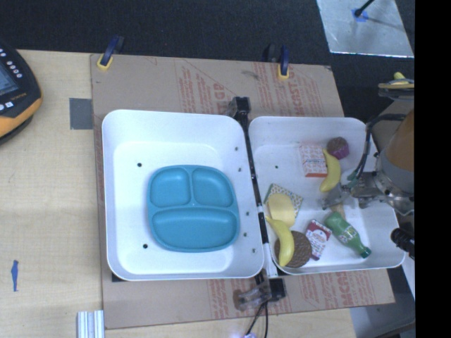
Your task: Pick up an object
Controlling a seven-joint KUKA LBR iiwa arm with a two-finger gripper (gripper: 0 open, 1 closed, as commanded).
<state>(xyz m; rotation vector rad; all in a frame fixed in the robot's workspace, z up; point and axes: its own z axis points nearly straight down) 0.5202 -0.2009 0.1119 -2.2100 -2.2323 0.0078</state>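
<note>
Objects crowded in right bin; gripper state not readable

Camera view. Objects for picking are seen in the right bin [308, 123]: a yellow banana [331, 172] near the far right corner, with a small purple item [338, 146] touching its upper end, and a red-and-white packet [312, 158] just beside it on the left. A green bottle [347, 235] lies tilted near the near right wall. A second red-and-white packet [318, 239] lies next to the bottle, touching a brown round item [298, 251]. A second yellow banana [282, 225] is laid along the left wall, partly over a patterned card [284, 196] and overlapping the brown item.

The arm [397, 159] is cut off at the right edge; only part of its wrist is visible. The gripper [343, 194] is seen low over the right bin, between the first banana and the green bottle. Its tip is blurred and dark against shadow, so it cannot be told whether it is wide, narrow or holding anything.

Open floor in the right bin is found mainly at the far left corner. The left bin [113, 189] bears a blue divided plate [192, 208] at its middle, with bare floor all around it. The two bins touch along a shared edge.
</note>
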